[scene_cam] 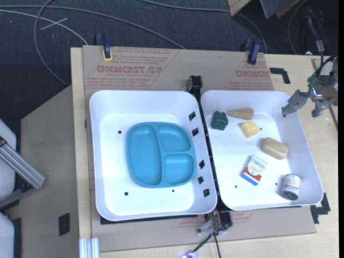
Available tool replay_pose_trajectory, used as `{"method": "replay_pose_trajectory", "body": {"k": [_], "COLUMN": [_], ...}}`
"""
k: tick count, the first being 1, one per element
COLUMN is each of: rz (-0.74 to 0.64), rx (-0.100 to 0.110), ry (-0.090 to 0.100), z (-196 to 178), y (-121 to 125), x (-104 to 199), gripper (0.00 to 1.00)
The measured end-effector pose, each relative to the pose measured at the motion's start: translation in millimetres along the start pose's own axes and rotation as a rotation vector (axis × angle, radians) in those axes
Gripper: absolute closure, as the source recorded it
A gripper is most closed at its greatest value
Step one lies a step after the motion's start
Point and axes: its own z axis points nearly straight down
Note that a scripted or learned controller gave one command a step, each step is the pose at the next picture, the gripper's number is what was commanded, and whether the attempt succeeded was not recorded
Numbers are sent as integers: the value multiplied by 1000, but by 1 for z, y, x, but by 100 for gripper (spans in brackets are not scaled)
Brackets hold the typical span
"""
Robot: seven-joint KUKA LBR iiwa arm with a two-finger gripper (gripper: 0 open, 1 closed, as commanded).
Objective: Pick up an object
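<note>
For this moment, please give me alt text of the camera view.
The gripper hovers open at the right bin's upper right edge, holding nothing. That bin holds six small items, including a can; the left bin holds a blue divided plate.

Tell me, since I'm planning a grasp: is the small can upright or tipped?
Tipped: the small can lies on its side in the right bin.

Both bins look like smooth white plastic, slight sheen: left bin point(102, 144), right bin point(306, 160). Blue divided plate point(160, 153) is matt plastic, smooth. Bench top point(48, 160) reads as pale wood or laminate, matt; the sheet under the bins point(134, 63) looks like brown printed paper or card. Small can point(291, 186) has a paper-looking label and shiny metal rim. Gripper point(306, 102) is bare grey metal, dull finish. Floor is dark, rough carpet point(32, 47).
</note>
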Motion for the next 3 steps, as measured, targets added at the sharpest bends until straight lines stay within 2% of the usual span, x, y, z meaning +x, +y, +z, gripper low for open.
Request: {"method": "replay_pose_trajectory", "body": {"k": [1,3], "rz": [-4,-3], "rx": [-14,-7], "ry": [-3,-1], "z": [-8,111], "y": [2,-11], "x": [1,-1], "gripper": [0,0]}}
